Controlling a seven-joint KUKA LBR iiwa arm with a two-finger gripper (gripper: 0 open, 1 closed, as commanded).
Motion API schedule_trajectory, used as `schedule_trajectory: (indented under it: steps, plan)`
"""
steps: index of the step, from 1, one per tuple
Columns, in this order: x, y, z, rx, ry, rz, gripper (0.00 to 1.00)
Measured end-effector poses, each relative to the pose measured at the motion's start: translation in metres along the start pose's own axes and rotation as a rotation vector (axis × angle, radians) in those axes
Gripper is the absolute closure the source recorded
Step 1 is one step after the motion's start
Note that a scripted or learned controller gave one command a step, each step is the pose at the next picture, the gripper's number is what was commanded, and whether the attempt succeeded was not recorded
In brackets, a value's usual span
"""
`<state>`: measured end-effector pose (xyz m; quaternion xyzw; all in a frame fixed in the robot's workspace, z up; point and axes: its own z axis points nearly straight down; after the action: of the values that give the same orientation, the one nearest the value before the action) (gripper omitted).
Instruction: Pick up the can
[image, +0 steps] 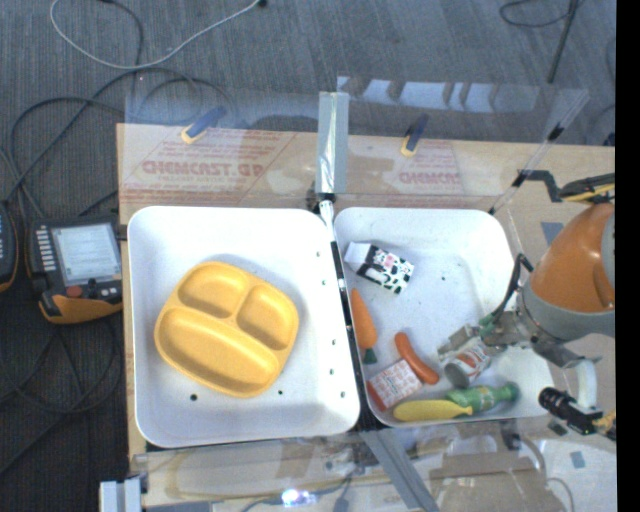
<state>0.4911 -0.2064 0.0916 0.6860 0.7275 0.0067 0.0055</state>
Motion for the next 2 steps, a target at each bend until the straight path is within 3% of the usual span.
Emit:
schedule_trajectory:
  steps: [1, 2]
  plan:
    - [0.0118, -0.0008, -0.0003, -0.002, -0.013, -0.012, 0.0]
    - [0.0138, 0.0013, -0.0101, -0.003, -0.009, -0.014, 1.0]
